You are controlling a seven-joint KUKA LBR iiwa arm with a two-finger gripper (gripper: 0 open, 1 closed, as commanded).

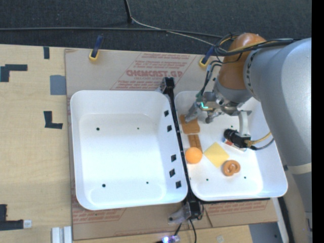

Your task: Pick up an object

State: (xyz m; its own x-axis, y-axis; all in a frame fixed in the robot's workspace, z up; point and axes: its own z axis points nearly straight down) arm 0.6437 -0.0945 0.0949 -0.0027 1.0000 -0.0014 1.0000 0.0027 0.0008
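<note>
My pincer (pixel 196 116), fingers apart, hangs just above the flat brown cracker-like slab (pixel 191 127), which looks light and stiff, so I'd pinch its thin edges.

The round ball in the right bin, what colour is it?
Orange. The ball shows best in the camera view, beside the yellow wedge.

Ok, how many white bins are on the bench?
2. The left bin sits beside the right bin, their inner walls meeting mid-bench; the arm covers part of the right one.
</note>
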